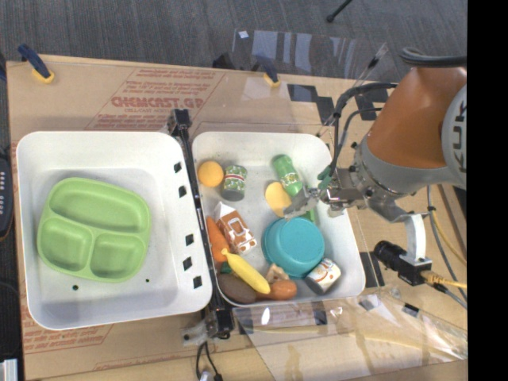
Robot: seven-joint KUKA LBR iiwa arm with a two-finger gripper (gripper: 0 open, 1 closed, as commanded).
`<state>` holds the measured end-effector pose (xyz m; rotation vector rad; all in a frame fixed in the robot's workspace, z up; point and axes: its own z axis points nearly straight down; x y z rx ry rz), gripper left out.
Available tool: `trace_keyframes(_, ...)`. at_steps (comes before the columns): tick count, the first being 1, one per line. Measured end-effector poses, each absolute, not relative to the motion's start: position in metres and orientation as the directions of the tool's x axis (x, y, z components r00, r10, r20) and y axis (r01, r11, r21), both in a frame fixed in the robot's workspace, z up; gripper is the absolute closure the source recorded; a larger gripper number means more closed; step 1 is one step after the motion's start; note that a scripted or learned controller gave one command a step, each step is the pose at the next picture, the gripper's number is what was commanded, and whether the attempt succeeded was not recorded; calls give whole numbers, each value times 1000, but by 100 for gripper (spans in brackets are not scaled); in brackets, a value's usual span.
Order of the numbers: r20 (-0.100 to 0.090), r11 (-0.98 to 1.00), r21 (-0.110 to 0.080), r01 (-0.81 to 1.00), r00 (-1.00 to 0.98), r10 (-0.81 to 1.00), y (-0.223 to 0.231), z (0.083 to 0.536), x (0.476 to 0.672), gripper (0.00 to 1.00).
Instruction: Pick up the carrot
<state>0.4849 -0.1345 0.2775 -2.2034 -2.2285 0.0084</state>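
Camera view, looking down at a slant. Two white bins side by side on a brown bench.

Left bin (32, 213): a green tray (94, 228) with three compartments lies flat near its middle.

Right bin (254, 143): crowded. Carrot (216, 240) lies along the left wall, just beside the divider, about halfway down; a small carton (236, 230) lies against its right side and a banana (246, 271) crosses just below its lower end. A dark brown item (238, 290) and a reddish-brown one (282, 290) sit at the front wall. Teal bowl (294, 246) sits right of centre, with a small can (323, 275) on its side at its lower right. Farther back: an orange ball (210, 173), a green-labelled can (234, 181), a green bottle (286, 173), a yellow piece (277, 197).

Arm enters from the right, orange band above the wrist. Gripper (312, 199) hangs over the bin's right half, just above the bowl's rim and beside the yellow piece, well apart from the carrot. Cannot tell whether it is spread or closed; nothing is seen held.
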Motion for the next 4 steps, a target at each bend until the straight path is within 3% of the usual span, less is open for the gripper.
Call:
trace_keyframes(1,0,-181,-18,983,181,983,-141,143,521,0)
trace_keyframes(2,7,-152,4,988,152,988,-201,101,598,0)
trace_keyframes(3,-1,-360,-8,933,360,933,-133,92,568,0)
trace_keyframes(4,-2,-352,-16,936,352,936,-133,101,568,100)
